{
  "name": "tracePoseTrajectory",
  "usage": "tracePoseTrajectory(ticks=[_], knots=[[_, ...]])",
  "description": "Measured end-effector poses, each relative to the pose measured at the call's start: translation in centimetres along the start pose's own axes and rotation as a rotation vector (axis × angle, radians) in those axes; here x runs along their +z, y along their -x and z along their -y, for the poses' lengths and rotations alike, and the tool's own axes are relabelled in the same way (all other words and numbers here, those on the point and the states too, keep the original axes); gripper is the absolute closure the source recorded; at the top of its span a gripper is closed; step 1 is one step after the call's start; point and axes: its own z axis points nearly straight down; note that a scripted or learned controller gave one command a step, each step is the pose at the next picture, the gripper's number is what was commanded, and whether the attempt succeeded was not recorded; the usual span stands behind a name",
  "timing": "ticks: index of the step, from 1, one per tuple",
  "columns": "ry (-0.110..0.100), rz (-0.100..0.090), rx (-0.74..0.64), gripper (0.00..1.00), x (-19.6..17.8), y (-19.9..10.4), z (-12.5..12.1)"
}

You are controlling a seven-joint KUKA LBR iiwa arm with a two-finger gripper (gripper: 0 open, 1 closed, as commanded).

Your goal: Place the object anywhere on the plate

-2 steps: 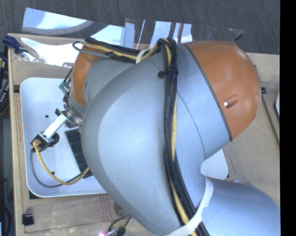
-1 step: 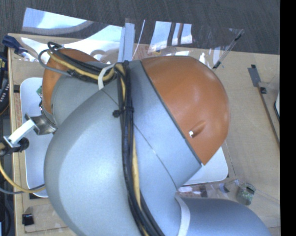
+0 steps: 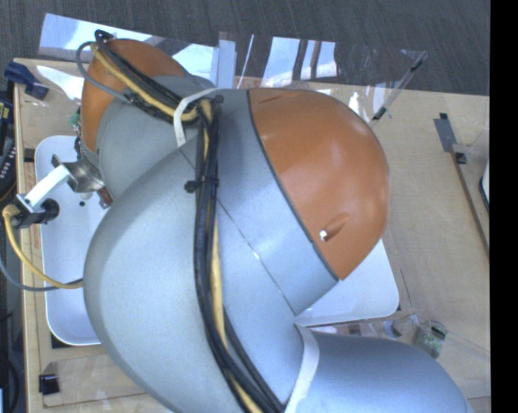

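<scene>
You had the arm (image 3: 156,256) reaching across from the right, its grey bulk and orange band (image 3: 319,170) covering most of both bins. A bundle of black cables (image 3: 209,256) ran along its casing. The gripper (image 3: 85,177) sat over the upper part of the left bin (image 3: 65,239), seen from behind and largely masked by the wrist, so you could not tell how far open it was or whether it had hold of anything. A small reddish-brown scrap (image 3: 104,199) showed just beside it, too little to identify. You could not tell where the object lay. A yellow cable (image 3: 22,265) looped over the left bin's edge, and only a corner of the right bin (image 3: 371,286) showed against the bench (image 3: 431,213).
</scene>
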Motion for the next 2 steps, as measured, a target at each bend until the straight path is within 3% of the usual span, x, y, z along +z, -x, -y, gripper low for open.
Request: tracePoseTrajectory(ticks=[1,2], knots=[[0.002,0.0,0.093,0.0,4.0,-4.5,-1.1],[-0.002,0.003,0.049,0.0,-6.1,5.0,4.2]])
